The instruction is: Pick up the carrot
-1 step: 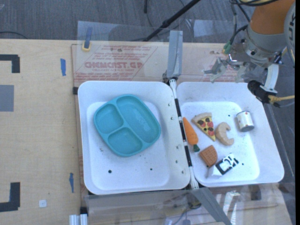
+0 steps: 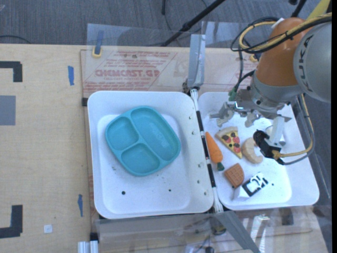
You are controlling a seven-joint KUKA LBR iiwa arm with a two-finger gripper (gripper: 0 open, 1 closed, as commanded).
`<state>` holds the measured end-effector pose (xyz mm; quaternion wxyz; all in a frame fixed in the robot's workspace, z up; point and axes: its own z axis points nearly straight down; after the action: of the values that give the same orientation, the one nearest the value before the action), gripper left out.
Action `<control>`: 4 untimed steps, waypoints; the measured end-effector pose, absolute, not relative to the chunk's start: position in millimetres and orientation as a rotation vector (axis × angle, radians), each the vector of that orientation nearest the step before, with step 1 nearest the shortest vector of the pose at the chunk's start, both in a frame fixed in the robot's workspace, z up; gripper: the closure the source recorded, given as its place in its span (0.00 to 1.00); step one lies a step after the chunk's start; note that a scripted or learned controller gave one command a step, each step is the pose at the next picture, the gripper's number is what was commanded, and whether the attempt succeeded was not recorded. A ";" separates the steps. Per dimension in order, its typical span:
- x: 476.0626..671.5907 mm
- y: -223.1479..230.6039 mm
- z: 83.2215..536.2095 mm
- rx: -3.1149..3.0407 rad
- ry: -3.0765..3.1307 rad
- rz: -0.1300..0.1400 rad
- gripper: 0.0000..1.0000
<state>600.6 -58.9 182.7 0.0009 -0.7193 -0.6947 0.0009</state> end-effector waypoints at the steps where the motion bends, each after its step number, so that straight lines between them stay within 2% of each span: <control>1: 530.1 -93.3 106.3 -2.160 -2.276 0.003 0.00; 2: 484.5 -105.0 88.7 -1.846 -2.556 -0.013 0.00; 3: 486.0 -109.1 98.2 -1.859 -2.556 -0.012 1.00; 4: 480.1 -49.3 182.7 -1.972 -2.444 0.002 1.00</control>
<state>480.1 -49.3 182.7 0.0006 -0.6279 -0.7783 0.0007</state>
